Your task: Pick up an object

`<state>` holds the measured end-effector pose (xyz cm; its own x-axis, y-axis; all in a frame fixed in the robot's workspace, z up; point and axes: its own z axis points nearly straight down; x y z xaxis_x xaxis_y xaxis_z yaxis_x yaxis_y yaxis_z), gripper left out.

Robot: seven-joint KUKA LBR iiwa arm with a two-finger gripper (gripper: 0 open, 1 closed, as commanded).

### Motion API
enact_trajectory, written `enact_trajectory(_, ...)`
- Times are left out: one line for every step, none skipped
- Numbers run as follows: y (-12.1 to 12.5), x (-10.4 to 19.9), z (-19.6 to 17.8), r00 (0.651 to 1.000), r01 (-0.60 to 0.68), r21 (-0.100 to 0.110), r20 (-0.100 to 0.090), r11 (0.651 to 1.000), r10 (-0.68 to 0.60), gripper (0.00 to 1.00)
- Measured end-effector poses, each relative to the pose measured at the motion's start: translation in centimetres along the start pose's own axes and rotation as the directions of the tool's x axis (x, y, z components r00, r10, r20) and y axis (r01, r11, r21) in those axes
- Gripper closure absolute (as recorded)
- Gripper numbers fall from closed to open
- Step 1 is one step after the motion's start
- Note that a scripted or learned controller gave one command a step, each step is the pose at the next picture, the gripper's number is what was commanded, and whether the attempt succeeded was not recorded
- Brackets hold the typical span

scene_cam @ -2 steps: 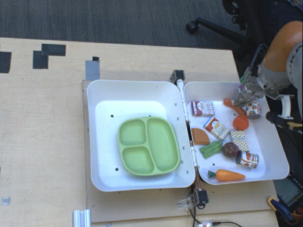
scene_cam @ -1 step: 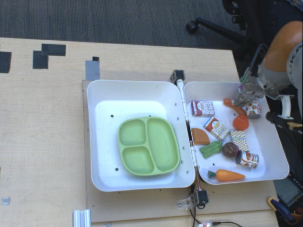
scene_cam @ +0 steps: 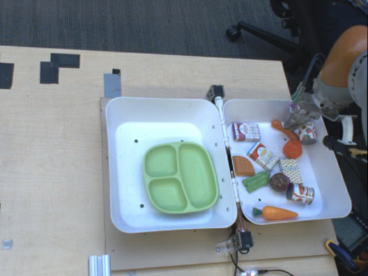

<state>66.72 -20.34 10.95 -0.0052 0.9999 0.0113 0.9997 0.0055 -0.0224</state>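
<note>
The gripper (scene_cam: 300, 117) hangs over the far right corner of the right bin (scene_cam: 336, 180), its tip low among the toys there. Whether it is spread or closed I cannot tell; the metal parts blur together against the bin wall. Just beneath and beside it lie a small orange carrot (scene_cam: 283, 129) and a little patterned can (scene_cam: 307, 133), with a round orange-red ball (scene_cam: 292, 149) a bit nearer. The carrot is likely the target, judging by how closely the tip sits over it. Its long axis runs from upper left to lower right. The arm (scene_cam: 345, 68) comes in from the right, so this corner is its shortest reach. The left bin (scene_cam: 123, 171) holds a green divided plate (scene_cam: 180, 177), well apart.
</note>
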Motion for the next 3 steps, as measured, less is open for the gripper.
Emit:
enact_trajectory(-0.06,0.02,-0.04,1.0,0.0,-0.001,0.001,1.0,0.0,1.0)
enact_trajectory(-0.07,0.02,-0.04,1.0,0.0,-0.001,0.001,1.0,0.0,1.0)
enact_trajectory(-0.05,0.02,-0.03,1.0,0.0,-0.001,0.001,1.0,0.0,1.0)
